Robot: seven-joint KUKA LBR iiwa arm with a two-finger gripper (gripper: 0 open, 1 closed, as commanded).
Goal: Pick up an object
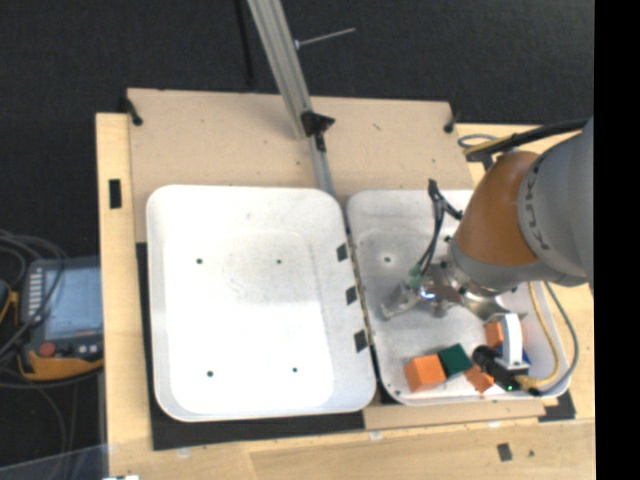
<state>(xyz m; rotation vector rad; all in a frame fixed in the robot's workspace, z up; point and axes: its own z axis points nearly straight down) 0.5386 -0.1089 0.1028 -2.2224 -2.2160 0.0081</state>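
Small blocks at the near end of the right bin (385, 228)
An orange block (424, 370) lies flat close to the bin's near wall. A dark green block (455, 358) touches its right side, set slightly farther back. A smaller orange piece (481, 380) sits just right of the green one, by the near rim.

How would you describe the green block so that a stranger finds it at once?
Look in the right bin, near its bottom edge in the view. Two blocks lie together there; the green block is the darker one, right of the orange block.
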